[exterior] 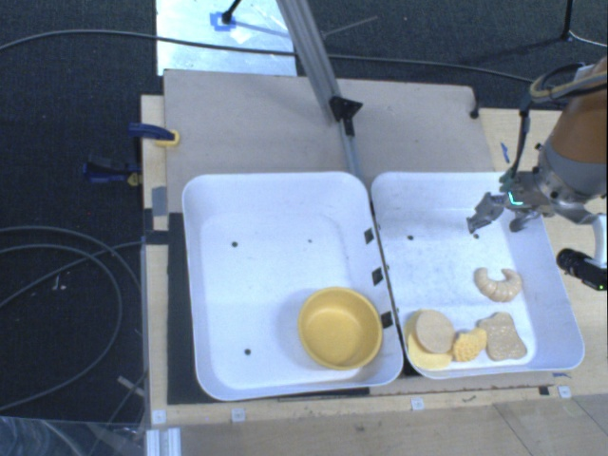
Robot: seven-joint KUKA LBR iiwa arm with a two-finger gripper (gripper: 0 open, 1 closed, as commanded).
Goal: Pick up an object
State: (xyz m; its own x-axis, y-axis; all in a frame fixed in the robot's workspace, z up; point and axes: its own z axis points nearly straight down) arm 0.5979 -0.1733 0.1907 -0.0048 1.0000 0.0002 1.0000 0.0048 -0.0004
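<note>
While the grey two-finger gripper (501,213) hung with fingers spread and nothing between them, the pale curled croissant-shaped toy (499,283) lay at its six o'clock in the right white bin (427,255).

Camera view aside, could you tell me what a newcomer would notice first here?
Probably the yellow bowl, bright against the left bin, near its front right corner. Next, the pale food pieces clustered at the front of the right bin, with the gripper hovering above that bin's far right side.
</note>
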